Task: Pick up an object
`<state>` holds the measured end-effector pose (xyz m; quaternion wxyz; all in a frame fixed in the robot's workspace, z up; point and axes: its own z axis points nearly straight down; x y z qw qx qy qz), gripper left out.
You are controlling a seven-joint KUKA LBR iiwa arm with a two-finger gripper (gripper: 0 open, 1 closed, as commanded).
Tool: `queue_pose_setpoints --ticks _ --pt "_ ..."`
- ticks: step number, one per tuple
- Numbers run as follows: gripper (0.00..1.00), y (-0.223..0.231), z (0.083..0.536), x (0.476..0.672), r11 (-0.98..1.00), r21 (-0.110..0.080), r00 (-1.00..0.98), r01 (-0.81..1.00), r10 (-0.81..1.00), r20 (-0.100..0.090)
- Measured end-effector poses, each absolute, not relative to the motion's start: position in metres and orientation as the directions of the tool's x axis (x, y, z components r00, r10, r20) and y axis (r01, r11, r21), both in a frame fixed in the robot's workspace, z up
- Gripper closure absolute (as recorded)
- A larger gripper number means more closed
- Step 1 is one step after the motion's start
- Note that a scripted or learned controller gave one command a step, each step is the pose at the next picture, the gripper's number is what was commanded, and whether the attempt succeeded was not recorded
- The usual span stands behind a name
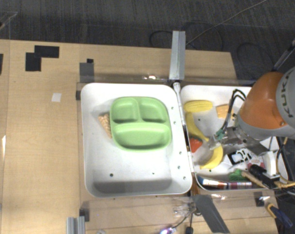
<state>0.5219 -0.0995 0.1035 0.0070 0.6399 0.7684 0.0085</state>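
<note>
Seen from above, the pick looks unfinished: the gripper [216, 139] is low inside the right bin [245, 88], near its left wall, among the clutter, and nothing is visibly lifted. I cannot tell how its jaws are set. A banana [213, 158] lies just beside it, an ear of corn [198, 106] sits toward the far edge, and markers [225, 184] line the near edge. The left bin [96, 145] holds a green divided tray [139, 122] toward its far edge.

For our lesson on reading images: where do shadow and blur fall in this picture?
Camera view: soft shadow pools along the near inside wall of the left shallow white bin; the green three-compartment plastic tray is evenly lit and sharp; the grey arm's two-finger gripper looks slightly blurred.
</note>
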Motion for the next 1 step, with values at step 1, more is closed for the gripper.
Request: queue_pose_setpoints --ticks 1 --pt "1.0 -0.0595 0.249 0.5647 0.184 0.007 -0.184 0.983 0.983 -0.001"
